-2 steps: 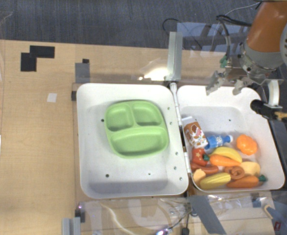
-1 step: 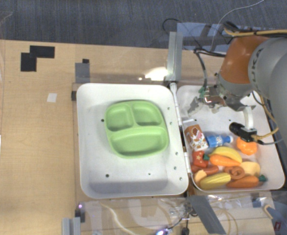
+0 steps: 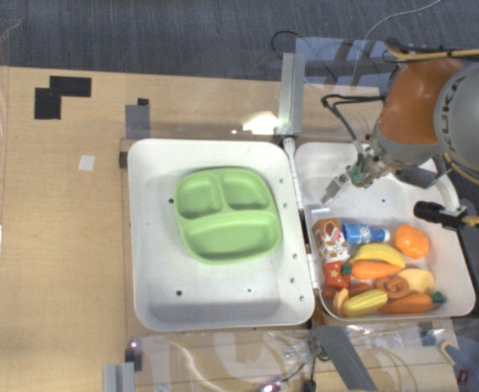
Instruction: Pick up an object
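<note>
My gripper (image 3: pixel 337 186) hangs over the bare far part of the right bin (image 3: pixel 321 158), with nothing seen in it. It sits a little beyond the pile of toy food. The pile fills the bin's near half: a small printed carton (image 3: pixel 329 239), a blue bottle (image 3: pixel 364 233), an orange (image 3: pixel 412 242), a banana (image 3: pixel 378 254), a yellow piece (image 3: pixel 364 302), a carrot (image 3: pixel 405 305) and a red piece (image 3: pixel 333 274). The carton and the bottle lie closest to the gripper.
The left bin (image 3: pixel 154 292) holds a green divided plate (image 3: pixel 227 213) near its middle. A metal post (image 3: pixel 291 96) stands at the far end of the ridge between the bins. The grey and orange arm (image 3: pixel 423 109) and its cables cross the right bin's far right corner.
</note>
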Robot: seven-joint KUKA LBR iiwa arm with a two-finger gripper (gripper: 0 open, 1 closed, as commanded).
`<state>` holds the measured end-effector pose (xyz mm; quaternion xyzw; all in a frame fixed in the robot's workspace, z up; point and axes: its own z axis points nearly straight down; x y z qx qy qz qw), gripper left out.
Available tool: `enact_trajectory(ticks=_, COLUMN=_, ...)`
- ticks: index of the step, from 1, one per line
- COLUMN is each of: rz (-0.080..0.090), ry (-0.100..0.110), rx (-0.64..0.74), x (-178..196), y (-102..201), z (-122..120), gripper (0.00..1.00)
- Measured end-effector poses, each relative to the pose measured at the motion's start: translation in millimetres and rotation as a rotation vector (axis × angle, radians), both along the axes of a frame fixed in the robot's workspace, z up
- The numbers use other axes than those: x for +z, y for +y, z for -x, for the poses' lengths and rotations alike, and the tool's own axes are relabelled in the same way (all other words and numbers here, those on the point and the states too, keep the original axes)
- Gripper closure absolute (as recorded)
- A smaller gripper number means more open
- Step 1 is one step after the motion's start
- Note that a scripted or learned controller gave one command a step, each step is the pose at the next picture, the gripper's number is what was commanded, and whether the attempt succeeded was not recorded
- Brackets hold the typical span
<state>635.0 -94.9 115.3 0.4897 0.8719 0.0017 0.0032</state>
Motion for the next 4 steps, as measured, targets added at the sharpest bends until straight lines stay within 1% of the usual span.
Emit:
enact_trajectory(ticks=1, rz=-0.001, ry=-0.008, rx=0.0, x=13, y=1, z=-2, gripper=1.0)
enact_trajectory(ticks=2, rz=0.0, ry=-0.008, rx=0.0, x=13, y=1, z=-2, gripper=0.0)
enact_trajectory(ticks=3, rz=0.0, ry=-0.008, rx=0.0, x=13, y=1, z=-2, gripper=0.0)
enact_trajectory(ticks=4, rz=0.005, ry=-0.007, rx=0.308, x=-25, y=-34, z=44, gripper=0.0)
